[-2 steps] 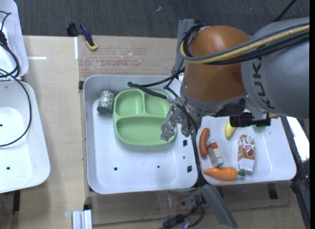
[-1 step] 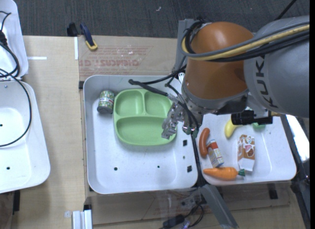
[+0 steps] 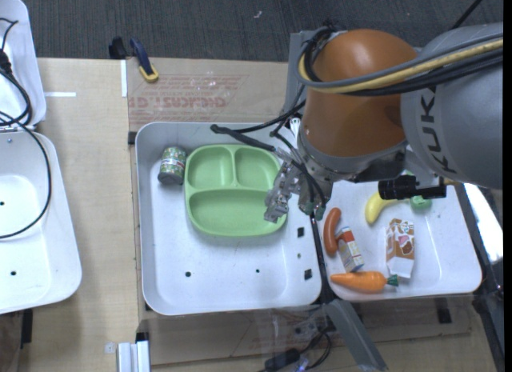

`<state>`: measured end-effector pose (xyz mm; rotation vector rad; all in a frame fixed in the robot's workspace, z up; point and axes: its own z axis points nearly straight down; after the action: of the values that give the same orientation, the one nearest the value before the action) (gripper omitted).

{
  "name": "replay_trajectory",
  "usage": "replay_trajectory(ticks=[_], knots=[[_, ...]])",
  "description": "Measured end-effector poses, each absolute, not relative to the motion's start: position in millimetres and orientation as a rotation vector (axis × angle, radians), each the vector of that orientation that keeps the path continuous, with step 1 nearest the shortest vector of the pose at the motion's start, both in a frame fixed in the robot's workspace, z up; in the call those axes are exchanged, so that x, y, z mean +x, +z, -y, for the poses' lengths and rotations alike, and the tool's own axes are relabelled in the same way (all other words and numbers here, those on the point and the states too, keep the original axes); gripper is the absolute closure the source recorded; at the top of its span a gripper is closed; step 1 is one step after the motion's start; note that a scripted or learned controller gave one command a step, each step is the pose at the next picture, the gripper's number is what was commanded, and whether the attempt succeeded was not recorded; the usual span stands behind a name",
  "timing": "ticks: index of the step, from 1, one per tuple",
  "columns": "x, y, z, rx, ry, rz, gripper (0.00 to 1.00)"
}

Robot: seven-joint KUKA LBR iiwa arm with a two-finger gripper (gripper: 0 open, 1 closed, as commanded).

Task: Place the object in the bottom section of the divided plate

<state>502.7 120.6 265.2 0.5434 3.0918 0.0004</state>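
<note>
camera view: fixed overhead | slanted down on two white bins point(image 3: 160, 282) | arm point(image 3: 384, 98) enters from right, looming close

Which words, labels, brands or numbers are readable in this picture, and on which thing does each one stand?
"KU": large dark letters on the grey arm, cut off at the picture's edge.
Red print on the cardboard sheet: upside down and faint, not readable.
Labels on the can, the small bottle and the carton: too small and blurred to read.

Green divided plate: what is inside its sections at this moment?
The green divided plate shows bare green in its two top sections and most of the bottom one. The gripper hangs over the plate's right edge, covering that part, so anything under it is hidden.
</note>
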Motion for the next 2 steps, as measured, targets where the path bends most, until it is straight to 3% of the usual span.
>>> replay_trajectory(ticks=[2], knots=[[505.1,282.5,-119.5,0.545,0.001,-3.089,1.00]])
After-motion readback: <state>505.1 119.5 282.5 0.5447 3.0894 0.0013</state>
